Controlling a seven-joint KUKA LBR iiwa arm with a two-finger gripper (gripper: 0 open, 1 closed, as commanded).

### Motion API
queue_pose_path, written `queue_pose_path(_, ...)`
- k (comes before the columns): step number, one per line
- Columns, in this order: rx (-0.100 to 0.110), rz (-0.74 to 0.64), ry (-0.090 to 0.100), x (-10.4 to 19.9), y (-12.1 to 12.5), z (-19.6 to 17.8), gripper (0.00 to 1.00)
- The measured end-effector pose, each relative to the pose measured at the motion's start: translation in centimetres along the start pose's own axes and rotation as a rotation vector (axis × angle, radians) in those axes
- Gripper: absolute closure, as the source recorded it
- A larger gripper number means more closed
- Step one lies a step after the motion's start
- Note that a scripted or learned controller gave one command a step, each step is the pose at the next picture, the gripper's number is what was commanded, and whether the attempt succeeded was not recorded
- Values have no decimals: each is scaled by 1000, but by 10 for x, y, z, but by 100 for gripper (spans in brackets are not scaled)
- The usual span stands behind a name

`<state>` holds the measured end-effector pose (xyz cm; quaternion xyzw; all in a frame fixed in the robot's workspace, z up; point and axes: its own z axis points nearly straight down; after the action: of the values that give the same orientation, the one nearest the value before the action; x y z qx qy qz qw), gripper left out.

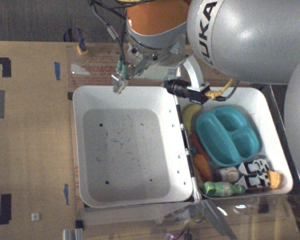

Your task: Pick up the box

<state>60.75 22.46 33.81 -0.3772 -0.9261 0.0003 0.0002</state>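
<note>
The box [255, 170], a small carton with a black and white cow pattern, lies near the front right corner of the right bin [270, 109]. It sits between a teal divided plate [227, 136] and the bin's front wall. My gripper [120, 84] hangs over the back rim of the left bin [85, 134], near that bin's back left area and far from the box. Nothing shows in it.
Crowded around the box in the right bin are a green bottle [224, 188], an orange carrot-like piece [202, 167], a yellow-green fruit [190, 115], a small white ball [230, 174] and an orange-yellow toy [275, 179]. The arm's bulk overhangs the back of both bins.
</note>
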Motion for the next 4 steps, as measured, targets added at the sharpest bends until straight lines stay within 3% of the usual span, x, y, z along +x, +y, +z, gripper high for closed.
queue_pose_path(1, -3, 87, -2, -30, 17, -98, 100)
queue_pose_path(4, -6, 78, -9, -26, 21, -126, 100)
